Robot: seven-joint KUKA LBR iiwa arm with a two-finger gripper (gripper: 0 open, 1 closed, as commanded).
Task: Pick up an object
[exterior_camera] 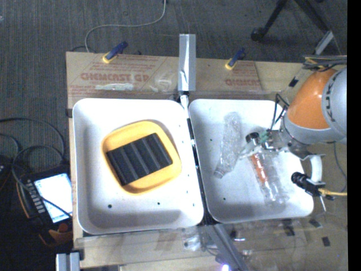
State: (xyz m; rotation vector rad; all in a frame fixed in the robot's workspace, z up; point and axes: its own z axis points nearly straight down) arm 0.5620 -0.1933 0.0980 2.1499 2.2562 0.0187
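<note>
In the right bin (pixel 237 208) lie two clear plastic items. A crumpled clear bottle (pixel 228 144) stretches from the bin's back toward its middle. A second clear bottle with an orange label (pixel 264 174) lies slanted toward the front right. My gripper (pixel 255 139) hangs low over the right bin between the two, close to the upper end of the labelled bottle. The grey arm with its orange band (pixel 313 103) comes in from the right. A yellow object with a black ribbed top (pixel 141 157) rests in the left bin (pixel 90 208).
A ridge where the two bins meet (pixel 193 151) runs down the middle. Behind the bins lies a cardboard sheet (pixel 130 78) held by blue-and-yellow clamps (pixel 114 51). A tablet (pixel 51 193) and cables sit on the floor to the left.
</note>
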